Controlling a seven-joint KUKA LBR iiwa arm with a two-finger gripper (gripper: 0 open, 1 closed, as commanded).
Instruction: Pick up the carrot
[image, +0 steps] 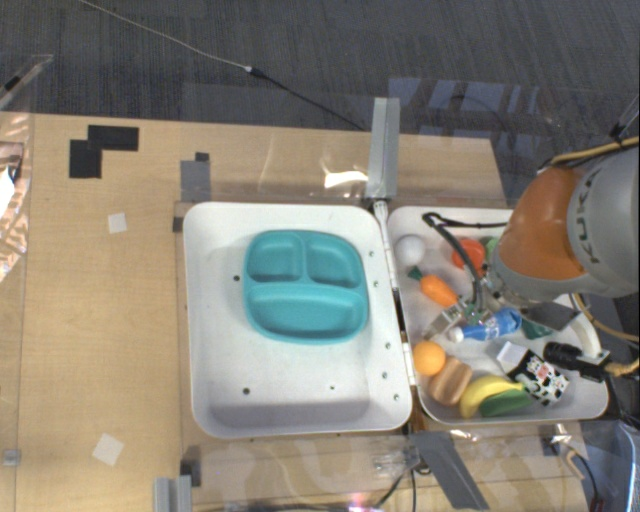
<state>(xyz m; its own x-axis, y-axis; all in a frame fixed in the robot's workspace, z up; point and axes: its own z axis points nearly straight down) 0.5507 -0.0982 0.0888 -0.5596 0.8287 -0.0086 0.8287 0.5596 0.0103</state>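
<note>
The carrot (437, 290), orange with a small green top, lies in the upper left part of the right bin (590, 405). It points toward the bin's left wall. My gripper (468, 316) hangs low in the middle of that bin, just right of and below the carrot, over a blue item (503, 324). The carrot lies beside the gripper, apart from it. The arm's orange band (538, 235) and grey wrist cover the bin's upper right part.
Around the carrot are a white ball (409, 247), a red item (464, 254), an orange ball (429, 357), a brown piece (450, 381), a yellow and green banana (492, 395) and a cow-patterned block (541, 380). The left bin (210, 330) holds a teal divided plate (303, 285).
</note>
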